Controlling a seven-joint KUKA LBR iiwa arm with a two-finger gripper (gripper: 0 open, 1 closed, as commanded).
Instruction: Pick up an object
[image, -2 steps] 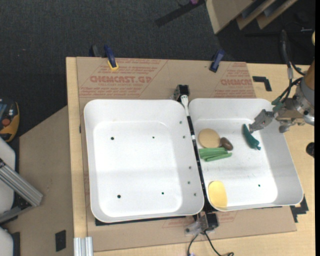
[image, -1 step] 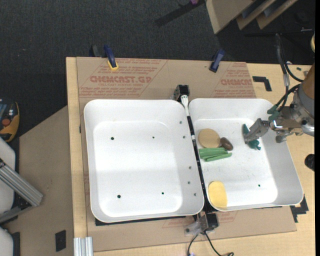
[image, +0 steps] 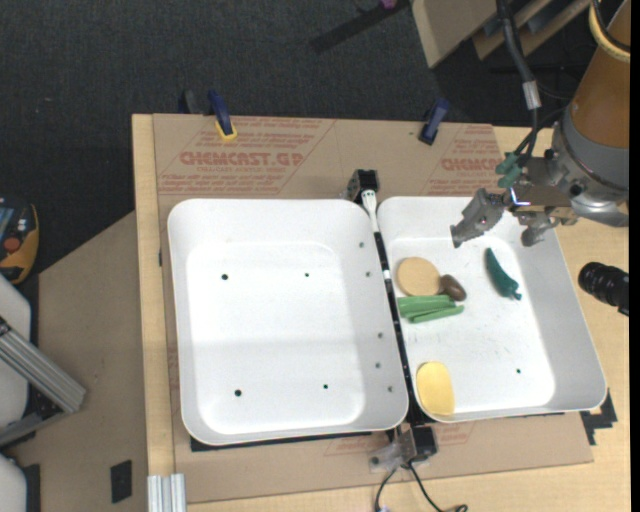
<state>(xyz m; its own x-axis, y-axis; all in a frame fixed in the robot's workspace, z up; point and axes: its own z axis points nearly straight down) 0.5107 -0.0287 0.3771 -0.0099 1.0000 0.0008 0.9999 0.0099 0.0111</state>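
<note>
The two grey fingers of the gripper (image: 505, 222) stand spread apart, one (image: 476, 220) reaching down-left and the other at the right near the bin's far right side, with nothing between them. They hang over the far part of the right bin (image: 560, 330), above its white floor; whether the tips touch the floor is hard to judge from this slanted view, though they look to be clear of it. Behind the fingers the wrist block carries a small green part, and the grey arm (image: 600, 160) with its orange band rises off to the upper right, leaning in over the bin's far right corner.

Just below the fingers, apart from them, lies one dark green curved piece (image: 502, 273). Further toward the divider sit one tan round disc (image: 418, 275), one small brown lump (image: 453, 289) touching or just beside the disc's right edge, and one light green flat strip (image: 431, 309) lying crosswise under both. Near the bin's near left corner rests one yellow oval piece (image: 435, 388). That makes five objects, all in the right bin.

The left bin (image: 190, 330) lies beside it, the two joined along a black divider (image: 385, 290). Both rest on a cardboard sheet (image: 160, 200) held by two blue clamps (image: 220, 113) at the far edge.
</note>
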